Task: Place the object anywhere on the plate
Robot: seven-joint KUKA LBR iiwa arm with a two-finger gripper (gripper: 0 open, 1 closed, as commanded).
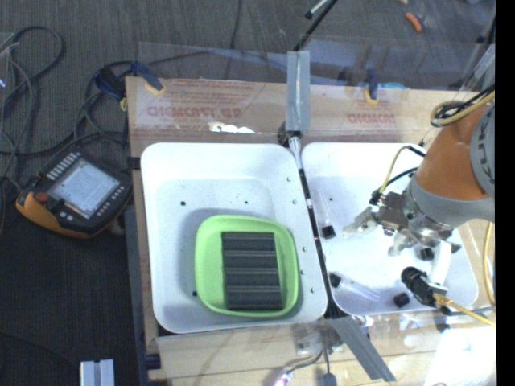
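Lying on plate [208, 252], block [252, 269] far from claw [402, 236].

Two bins sit side by side on the bench before me, touching along their inner edges. In the left bin [161, 215] a plate [206, 252] lies toward the near side, and a ridged block [253, 269] rests on top of it, roughly at its middle. My arm [459, 175] reaches in from the right, over the right bin [338, 167]. A handheld control unit [76, 191] lies on the floor, left of the bench.
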